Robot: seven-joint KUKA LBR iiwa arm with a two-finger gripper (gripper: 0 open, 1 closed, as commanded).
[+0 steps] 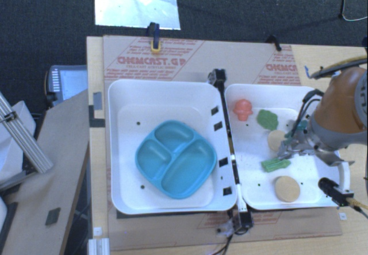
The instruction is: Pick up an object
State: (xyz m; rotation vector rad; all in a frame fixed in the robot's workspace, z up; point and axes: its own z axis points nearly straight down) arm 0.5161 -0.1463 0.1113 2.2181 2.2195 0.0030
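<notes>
We are lowering our gripper (286, 150) over the green piece (275, 164) in the right bin (253, 199), reaching to grasp it; we cannot tell its jaw state.

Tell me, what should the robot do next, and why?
Probably lower the gripper a little and close it on the green block. It hangs just above that block in the right bin, with a tan piece close beside it, so a small drop looks enough.
</notes>
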